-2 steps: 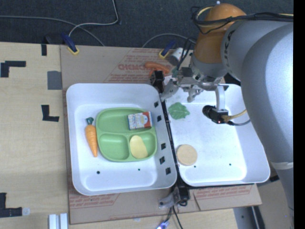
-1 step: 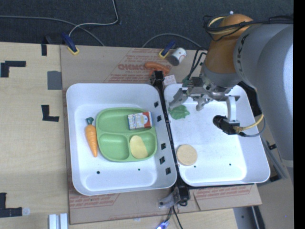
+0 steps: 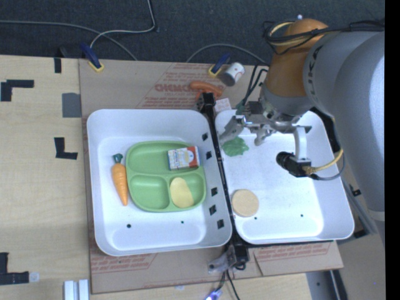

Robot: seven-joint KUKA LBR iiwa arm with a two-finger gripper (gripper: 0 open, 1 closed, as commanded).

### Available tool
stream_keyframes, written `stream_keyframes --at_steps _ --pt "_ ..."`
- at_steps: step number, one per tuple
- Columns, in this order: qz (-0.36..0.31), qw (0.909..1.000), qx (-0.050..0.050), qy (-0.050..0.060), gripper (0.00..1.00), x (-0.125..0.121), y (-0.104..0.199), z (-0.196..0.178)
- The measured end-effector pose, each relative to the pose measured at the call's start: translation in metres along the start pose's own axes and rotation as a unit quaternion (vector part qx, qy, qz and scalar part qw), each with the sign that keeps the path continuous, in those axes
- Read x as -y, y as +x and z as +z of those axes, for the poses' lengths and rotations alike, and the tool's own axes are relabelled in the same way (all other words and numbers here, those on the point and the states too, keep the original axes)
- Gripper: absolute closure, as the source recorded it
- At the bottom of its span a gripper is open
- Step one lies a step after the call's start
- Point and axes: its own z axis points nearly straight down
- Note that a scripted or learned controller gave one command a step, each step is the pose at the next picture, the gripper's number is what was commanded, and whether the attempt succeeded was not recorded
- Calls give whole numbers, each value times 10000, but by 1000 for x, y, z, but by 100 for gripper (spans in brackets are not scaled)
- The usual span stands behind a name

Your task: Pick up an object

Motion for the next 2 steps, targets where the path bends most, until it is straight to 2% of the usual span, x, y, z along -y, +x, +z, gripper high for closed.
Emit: stream_keyframes --at_steps 1,2 --pt "0 10000 0 0 0 24 -7 0" --pt "5 10000 2 13 0 -7 -64 66"
